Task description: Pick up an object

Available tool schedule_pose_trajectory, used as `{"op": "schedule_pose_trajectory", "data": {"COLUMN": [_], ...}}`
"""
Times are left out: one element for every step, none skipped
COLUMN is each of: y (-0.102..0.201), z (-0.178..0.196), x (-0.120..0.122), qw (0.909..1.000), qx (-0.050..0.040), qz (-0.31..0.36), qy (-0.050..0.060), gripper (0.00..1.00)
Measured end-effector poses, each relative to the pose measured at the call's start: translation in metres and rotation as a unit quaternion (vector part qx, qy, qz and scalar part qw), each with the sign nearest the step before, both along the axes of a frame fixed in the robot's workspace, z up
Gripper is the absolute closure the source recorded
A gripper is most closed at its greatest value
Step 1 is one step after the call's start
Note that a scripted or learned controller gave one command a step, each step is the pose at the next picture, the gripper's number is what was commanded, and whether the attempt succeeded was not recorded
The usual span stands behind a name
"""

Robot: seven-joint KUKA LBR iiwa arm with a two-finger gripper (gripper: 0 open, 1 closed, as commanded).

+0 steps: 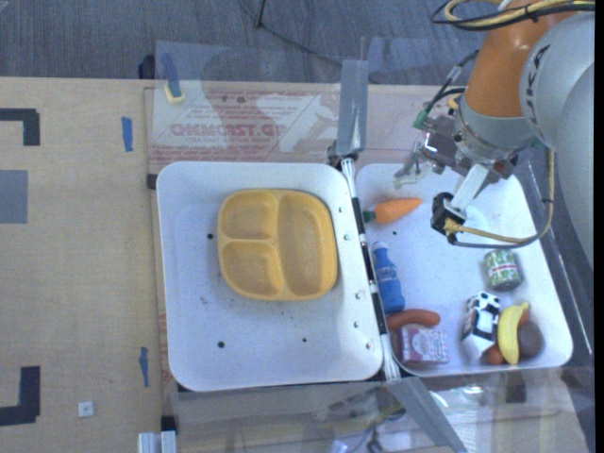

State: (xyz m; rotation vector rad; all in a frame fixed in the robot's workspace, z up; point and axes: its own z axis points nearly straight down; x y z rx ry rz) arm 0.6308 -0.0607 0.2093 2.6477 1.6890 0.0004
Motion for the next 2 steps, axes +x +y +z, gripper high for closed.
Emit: {"op": "schedule_pose_trajectory", "data": {"y": [-0.051,-0.121], "z": [-0.097,-0.034], "x": [0.036,-0.034], "qw": [0.9942,0.9991], "qx": [0.0004,0.0006], "qz": [-0.108,-0.042], "qy": [0.002,0.001], "gripper": [0.0,0.0]}}
